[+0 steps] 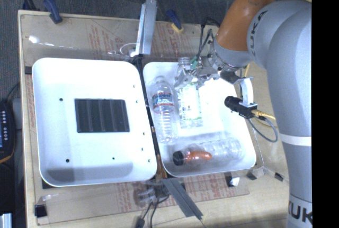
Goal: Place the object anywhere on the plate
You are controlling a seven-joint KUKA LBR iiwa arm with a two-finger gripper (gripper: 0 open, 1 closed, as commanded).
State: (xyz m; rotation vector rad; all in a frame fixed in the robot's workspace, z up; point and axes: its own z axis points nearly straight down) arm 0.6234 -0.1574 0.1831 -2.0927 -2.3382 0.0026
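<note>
The jaws cannot be made out; the gripper (197, 69) sits low over the far end of the right white bin (249, 155), touching or just above a clear, flat-sided plastic bottle (189, 102). That bottle lies on its side, long axis near to far, neck towards the gripper. Beside it lies a clear water bottle with a blue label (163, 108). The dark ribbed rectangular plate (101, 115) lies in the left white bin (53, 79).

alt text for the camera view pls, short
The grey arm's end effector reaches from the right into the right bin, over three clear plastic bottles. The left bin holds a dark ridged rectangular plate.
</note>
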